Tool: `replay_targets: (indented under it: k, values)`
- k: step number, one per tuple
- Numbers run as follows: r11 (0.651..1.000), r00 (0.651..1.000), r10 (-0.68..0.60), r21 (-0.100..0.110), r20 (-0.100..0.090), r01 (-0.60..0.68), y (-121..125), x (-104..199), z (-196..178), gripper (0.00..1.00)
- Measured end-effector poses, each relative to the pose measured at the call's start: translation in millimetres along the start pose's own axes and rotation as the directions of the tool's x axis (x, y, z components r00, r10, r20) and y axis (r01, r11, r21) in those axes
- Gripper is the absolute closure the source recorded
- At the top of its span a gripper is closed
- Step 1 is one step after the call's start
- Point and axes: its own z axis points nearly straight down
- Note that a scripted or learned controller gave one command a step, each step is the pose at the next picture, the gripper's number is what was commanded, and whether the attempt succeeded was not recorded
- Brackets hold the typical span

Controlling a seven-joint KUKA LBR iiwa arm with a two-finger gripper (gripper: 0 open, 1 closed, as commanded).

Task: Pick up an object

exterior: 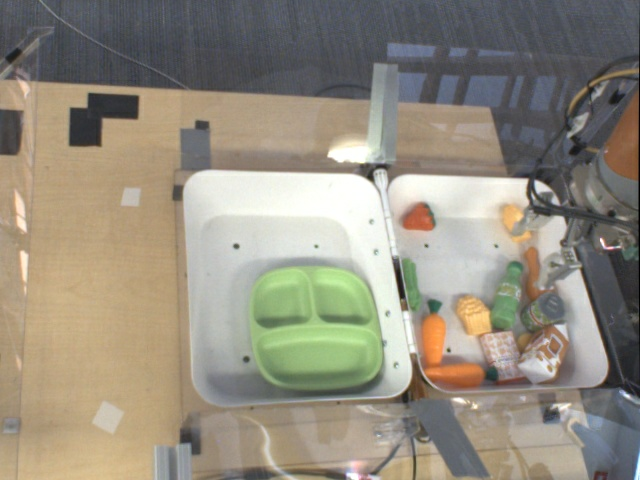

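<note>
Toys crowd the right bin (460,193), mostly along its near and right sides. A strawberry (419,216) lies alone near the far left corner. Two carrots sit at the near left, one upright-ish (432,336), the other (455,375) flat along the near rim. Beside them are a yellow corn piece (474,315), a green bottle (508,295), a tin can (545,310) and two small cartons (500,353) (545,353), packed so close that their edges overlap and are hard to separate. A thin orange piece (532,267) stands just behind the can; what it is cannot be told.

End effector (562,266) hangs over the right rim of this bin, near the can and bottle. Its tips blur into the clutter, so its opening cannot be told, nor whether it has hold of anything. A pale yellow item (514,218) lies just beside the wrist, partly hidden.

Arm (610,163) is cut off at the right edge.

Left bin (215,208) carries a green divided plate (315,326). Table (100,298) is light wood.
</note>
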Motion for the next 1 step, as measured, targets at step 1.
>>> replay_targets:
  k: [1]
  values:
    - [0.996, 0.995, -0.093, 0.018, 0.032, 0.092, 3.0, -19.2, 73.7, 0.0]
